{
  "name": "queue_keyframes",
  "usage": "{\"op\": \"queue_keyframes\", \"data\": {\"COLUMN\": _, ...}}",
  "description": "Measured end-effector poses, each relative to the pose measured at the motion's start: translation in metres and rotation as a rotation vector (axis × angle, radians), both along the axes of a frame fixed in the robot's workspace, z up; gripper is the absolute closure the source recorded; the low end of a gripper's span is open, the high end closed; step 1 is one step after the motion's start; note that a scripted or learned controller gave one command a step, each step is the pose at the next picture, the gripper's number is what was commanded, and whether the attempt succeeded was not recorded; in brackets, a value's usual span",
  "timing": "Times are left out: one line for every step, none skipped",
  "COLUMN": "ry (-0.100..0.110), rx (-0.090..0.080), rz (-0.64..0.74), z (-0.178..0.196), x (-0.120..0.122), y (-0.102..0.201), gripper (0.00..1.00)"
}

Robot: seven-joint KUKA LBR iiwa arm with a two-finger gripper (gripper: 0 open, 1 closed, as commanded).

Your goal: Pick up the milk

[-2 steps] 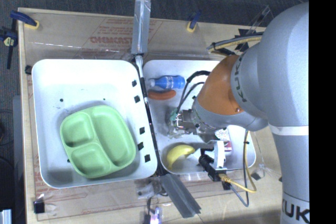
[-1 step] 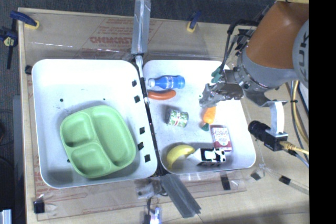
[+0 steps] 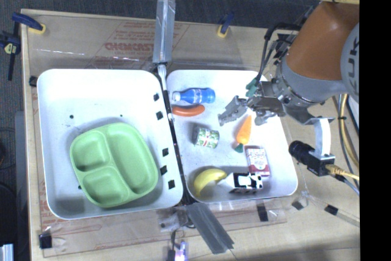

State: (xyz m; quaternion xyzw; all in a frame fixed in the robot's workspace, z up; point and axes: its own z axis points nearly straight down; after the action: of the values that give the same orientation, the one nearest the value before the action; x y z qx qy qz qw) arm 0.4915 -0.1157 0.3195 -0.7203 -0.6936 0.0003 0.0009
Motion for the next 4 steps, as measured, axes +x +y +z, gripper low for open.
{"op": "queue_keyframes", "data": {"ry": 0.002, "rx": 0.0, "rz": 0.125, "z": -0.062, "x": -0.001, "y": 0.05, "gripper": 0.0}}
{"op": "queue_keyframes", "data": {"ry": 0.002, "rx": 0.001, "rz": 0.353, "z": -0.121, "x": 0.032, "y": -0.004, "gripper": 0.0}}
{"op": "queue_keyframes", "data": {"ry": 0.003, "rx": 0.001, "rz": 0.256, "z": -0.129, "x": 0.018, "y": 0.047, "gripper": 0.0}}
{"op": "queue_keyframes", "data": {"ry": 0.001, "rx": 0.001, "rz": 0.474, "z": -0.188, "x": -0.016, "y": -0.054, "gripper": 0.0}}
